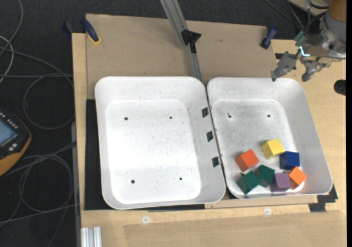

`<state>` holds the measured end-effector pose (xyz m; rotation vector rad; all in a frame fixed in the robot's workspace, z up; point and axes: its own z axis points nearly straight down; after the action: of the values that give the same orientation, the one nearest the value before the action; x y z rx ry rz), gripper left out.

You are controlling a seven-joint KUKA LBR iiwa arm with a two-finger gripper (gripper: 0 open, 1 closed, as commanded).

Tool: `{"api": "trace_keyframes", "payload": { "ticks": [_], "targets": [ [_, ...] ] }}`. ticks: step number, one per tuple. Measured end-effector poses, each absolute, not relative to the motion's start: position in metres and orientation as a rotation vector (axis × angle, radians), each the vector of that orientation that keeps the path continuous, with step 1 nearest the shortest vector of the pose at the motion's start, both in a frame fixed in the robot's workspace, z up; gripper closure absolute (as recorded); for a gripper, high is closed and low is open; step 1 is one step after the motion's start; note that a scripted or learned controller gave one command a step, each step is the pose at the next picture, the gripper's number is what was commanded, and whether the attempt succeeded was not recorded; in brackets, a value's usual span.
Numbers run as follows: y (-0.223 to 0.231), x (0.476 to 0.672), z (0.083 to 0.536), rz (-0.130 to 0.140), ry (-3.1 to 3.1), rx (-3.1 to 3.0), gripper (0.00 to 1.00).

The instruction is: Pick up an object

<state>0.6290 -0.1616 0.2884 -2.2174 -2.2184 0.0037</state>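
Dark carpet strewn with cables surrounds a wooden bench (148,37) bearing two white bins. Landmark for this report: the right bin (247,97).

Step in hand, by my judgement: approach. The gripper (294,70) hangs above the right bin's far right corner, over the rim, with nothing between its fingers; they stand spread apart, released.

All candidate objects lie clustered in the right bin's near right corner, well apart from the gripper. Count of blocks: seven.
- Orange: two, the orange block (247,159) at the cluster's left and the second orange (297,176) at its right.
- Green: two, the green block (248,181) at the near edge and the second green (266,174) just beside it.
- Yellow block (273,148): one, farthest from the near wall.
- Blue block (290,159): one, just beside the yellow.
- Purple block (282,180): one, between the second green and the second orange.

The left bin (110,97) adjoins the right bin.

Next move, as judged: travel toward the cluster, then descend on one block. The yellow or left orange block sits most exposed; the others crowd together, leaving finger room doubtful.
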Motion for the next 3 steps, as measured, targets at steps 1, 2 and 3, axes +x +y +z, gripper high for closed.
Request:
{"api": "trace_keyframes", "payload": {
  "ticks": [1, 2, 3],
  "targets": [
    [-0.162, 0.63, 0.292, 0.001, -2.223, -2.219, 0.0],
    [-0.159, 0.628, 0.25, 0.004, -2.22, -2.218, 0.0],
    [-0.153, 0.628, 0.187, 0.007, -2.218, -2.216, 0.0]
  ]
}}
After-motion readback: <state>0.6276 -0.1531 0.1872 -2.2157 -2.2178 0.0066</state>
